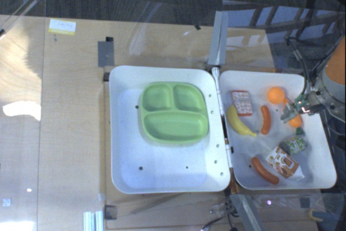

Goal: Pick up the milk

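White right bin (319, 178) holds milk (241, 102); claw (294, 109) hovers near orange (277, 95).

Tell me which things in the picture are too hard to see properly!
- The hand in the camera view: too small and blurry to tell how its tips stand.
- The small orange thing just below the hand: partly covered by it, so its kind is unclear.
- The milk: several small packs sit in the right bin, like the red-and-white carton, but their labels are too tiny to read.
- The arm: cut off by the right edge.
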Motion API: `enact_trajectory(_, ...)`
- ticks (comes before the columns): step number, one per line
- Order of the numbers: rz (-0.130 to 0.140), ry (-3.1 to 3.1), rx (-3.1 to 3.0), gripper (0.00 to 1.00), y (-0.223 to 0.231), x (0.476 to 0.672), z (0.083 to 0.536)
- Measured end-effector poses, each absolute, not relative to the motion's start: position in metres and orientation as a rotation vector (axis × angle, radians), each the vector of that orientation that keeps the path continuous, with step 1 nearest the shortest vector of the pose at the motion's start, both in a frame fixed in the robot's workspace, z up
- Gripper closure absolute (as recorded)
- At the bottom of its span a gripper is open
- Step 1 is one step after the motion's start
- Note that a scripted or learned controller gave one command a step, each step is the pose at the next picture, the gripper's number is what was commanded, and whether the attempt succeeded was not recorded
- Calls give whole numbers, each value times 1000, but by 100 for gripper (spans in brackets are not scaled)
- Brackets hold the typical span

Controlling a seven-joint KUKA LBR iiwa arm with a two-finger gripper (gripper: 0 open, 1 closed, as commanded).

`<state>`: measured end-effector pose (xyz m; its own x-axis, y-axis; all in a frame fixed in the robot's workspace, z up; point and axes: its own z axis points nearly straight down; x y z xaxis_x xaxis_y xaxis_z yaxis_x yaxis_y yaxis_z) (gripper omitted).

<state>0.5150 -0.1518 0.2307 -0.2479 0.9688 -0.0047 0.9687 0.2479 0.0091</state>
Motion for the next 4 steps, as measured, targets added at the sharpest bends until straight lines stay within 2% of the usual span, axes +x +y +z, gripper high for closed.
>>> enact_trajectory(1,7,2474,1922,0,-152,515,231)
enact_trajectory(2,6,2580,1770,0,-207,491,88)
enact_trajectory(4,6,2658,1646,0,-206,492,89)
